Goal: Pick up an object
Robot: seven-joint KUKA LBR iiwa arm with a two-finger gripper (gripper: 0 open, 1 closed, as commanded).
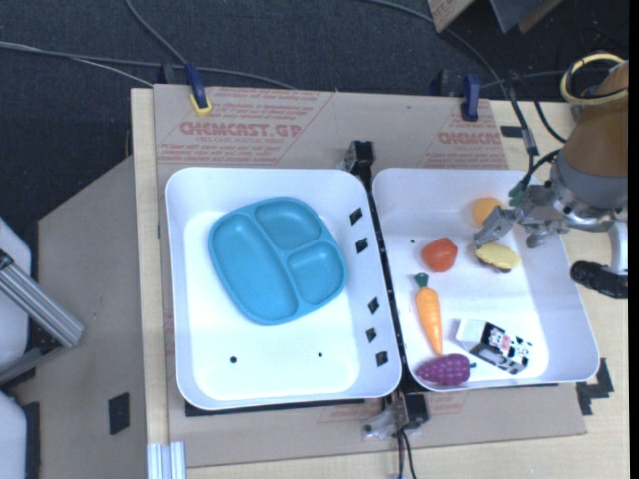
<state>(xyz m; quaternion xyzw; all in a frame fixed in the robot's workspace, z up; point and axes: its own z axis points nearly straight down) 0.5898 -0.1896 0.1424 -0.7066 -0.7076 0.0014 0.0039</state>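
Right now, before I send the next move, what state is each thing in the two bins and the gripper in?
Gripper: low over right bin, beside the yellow piece.
Yellow piece: lying in bin, not lifted.
Orange piece: lying behind gripper.
Tomato: resting free.
Carrot: lying flat.
Grapes: at front edge.
Small box: lying flat.
Blue plate: flat in left bin.

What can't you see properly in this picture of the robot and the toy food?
- Gripper: too small and blurry in the camera view to tell how its fingers stand.
- Orange toy: partly covered by the gripper, so its shape is unclear.
- Black-and-white box: its print is too small to read.
- Arm: cut off by the picture's right edge.
- Yellowish toy: too blurry to name.
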